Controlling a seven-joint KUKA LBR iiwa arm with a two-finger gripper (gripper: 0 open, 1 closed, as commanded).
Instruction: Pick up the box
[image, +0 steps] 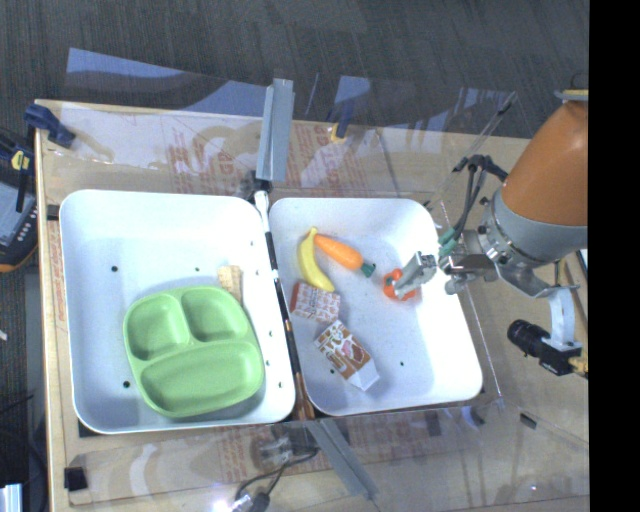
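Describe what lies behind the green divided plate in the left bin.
A small tan block pokes out past the far rim of the green divided plate, against the left bin. Its lower part is covered by the plate, so what it is stays unclear.

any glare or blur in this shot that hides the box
Camera view: pale glare streaks lie across the bench above the bins, none over the box; the box is lit evenly but soft, its print unreadable; the gripper is slightly blurred.
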